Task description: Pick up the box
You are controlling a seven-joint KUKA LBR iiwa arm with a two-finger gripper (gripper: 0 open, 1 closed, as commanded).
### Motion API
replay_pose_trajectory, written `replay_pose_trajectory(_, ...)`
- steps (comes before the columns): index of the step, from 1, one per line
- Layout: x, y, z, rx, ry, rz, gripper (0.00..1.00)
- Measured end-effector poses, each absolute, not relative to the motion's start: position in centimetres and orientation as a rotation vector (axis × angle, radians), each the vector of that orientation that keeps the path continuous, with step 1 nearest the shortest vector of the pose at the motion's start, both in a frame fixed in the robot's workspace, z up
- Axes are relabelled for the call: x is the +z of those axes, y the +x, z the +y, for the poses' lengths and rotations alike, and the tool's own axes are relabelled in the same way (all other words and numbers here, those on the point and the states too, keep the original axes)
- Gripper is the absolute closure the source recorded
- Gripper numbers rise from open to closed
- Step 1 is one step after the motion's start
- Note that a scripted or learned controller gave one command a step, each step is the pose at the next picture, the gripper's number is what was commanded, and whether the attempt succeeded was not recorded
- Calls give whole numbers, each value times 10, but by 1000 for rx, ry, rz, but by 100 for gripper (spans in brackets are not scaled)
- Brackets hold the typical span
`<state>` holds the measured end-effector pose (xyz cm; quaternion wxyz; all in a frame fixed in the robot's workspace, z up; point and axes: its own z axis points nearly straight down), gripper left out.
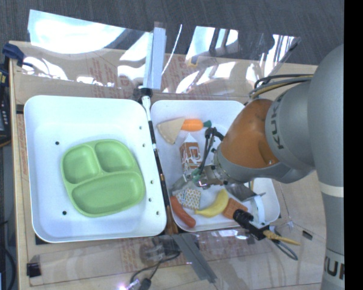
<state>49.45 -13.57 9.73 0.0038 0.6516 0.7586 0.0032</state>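
The box [190,152], a white carton with brown print, lies in the middle of the right bin [230,106]. My gripper [195,177] hangs low over that bin, just in front of the box's near end and above a small patterned packet [187,196]. The arm's orange band and grey wrist [254,144] hide the bin's right half. Nothing is visibly held.
Around the box lie a tan wedge [169,129], a carrot [193,124], a banana [213,205], a sausage [183,212] and a brown piece [233,207]. The left bin [42,119] holds a green divided plate [103,177]. A ridge separates the bins.
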Motion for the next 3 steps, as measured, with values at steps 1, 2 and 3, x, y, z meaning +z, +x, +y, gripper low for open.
replay_pose_trajectory(1,97,553,-137,9,1970,2436,0)
replay_pose_trajectory(2,93,606,-127,0,1910,2494,0)
replay_pose_trajectory(3,92,529,-127,-2,1805,2574,0)
